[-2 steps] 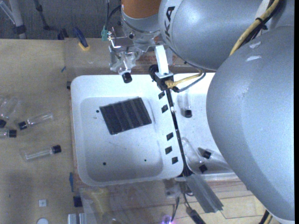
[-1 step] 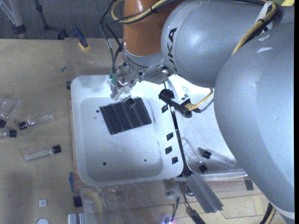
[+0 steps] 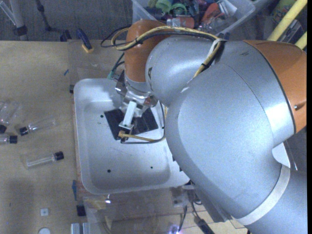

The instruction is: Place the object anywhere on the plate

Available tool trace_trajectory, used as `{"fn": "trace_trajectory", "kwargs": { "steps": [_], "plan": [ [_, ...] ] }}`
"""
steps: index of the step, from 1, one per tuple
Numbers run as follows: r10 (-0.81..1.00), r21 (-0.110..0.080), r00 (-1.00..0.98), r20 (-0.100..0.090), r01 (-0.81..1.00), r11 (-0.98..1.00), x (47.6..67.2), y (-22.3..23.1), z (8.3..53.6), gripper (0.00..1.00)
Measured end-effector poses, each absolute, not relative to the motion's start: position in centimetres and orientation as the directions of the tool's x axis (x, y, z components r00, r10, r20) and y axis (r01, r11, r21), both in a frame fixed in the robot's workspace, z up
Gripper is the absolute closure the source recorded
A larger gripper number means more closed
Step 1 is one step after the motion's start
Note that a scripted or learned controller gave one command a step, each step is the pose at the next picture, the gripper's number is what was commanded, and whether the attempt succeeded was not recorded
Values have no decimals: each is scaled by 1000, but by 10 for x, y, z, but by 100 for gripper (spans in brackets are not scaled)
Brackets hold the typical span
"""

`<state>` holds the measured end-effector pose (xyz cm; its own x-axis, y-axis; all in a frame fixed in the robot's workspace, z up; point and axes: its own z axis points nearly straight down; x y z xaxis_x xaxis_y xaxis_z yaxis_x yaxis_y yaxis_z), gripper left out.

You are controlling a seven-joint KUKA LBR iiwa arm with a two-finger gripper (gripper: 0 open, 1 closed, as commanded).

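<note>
A shallow white plastic bin (image 3: 122,165) sits on the pale wooden bench (image 3: 39,77), and the grey arm with its orange band (image 3: 139,43) reaches in from the right, its bulk covering most of that side of the camera view. The wrist points down into the upper half of the bin, with the tool (image 3: 140,110) low over a flat black square plate (image 3: 113,122) that lies on the bin floor, turned slightly askew to the bin walls. Whether the tool is released or clenched I cannot tell - the wrist and arm hide its working end. The object to be placed cannot be picked out either; the tool covers the middle of the plate, and only the plate's left corner and a strip of its right side show bare. Two small dark specks (image 3: 108,170) dot the lower floor of the bin, well apart from the plate.

On the bench to the left of the bin lie several clear plastic vials with black caps (image 3: 45,158), scattered and on their sides. A small blue-handled thing (image 3: 84,39) lies near the bench's far edge. Beyond the bench, at the top of the view, stands a clear plastic tub (image 3: 146,6) heaped with coloured items, with a yellow pole (image 3: 292,12) leaning beside it.
</note>
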<state>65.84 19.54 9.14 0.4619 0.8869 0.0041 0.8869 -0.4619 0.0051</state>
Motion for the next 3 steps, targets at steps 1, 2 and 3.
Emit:
{"fn": "trace_trajectory", "kwargs": {
  "steps": [1,2,3],
  "plan": [
    [978,2,-207,-1,978,207,666,227,163,100],
    [838,3,-546,-2,838,546,667,214,240,100],
    [724,2,-689,-2,724,689,642,198,391,100]
  ]
}}
